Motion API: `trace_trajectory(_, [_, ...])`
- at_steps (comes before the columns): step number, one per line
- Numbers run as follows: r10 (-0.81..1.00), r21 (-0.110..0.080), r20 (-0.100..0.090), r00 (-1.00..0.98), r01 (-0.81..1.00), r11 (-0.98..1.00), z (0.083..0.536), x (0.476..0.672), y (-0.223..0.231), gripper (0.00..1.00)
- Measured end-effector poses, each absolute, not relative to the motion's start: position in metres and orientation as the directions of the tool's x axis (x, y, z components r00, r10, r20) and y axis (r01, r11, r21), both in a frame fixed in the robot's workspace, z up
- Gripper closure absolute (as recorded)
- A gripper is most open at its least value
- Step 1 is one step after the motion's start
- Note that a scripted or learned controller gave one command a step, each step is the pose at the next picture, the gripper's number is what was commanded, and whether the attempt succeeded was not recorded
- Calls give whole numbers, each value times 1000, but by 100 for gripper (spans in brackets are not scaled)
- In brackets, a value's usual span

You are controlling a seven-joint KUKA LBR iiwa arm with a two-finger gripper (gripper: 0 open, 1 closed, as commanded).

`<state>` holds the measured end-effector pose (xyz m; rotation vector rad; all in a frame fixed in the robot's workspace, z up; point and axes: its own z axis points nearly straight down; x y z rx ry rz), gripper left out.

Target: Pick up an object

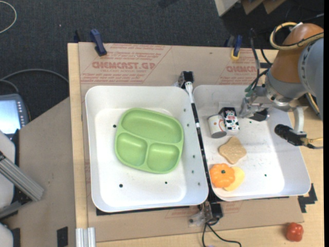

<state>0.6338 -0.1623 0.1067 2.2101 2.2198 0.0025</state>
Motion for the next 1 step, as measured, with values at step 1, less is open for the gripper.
trace_trajectory(1, [1000, 10, -7, -6, 1000, 6, 117, 634, -162, 100])
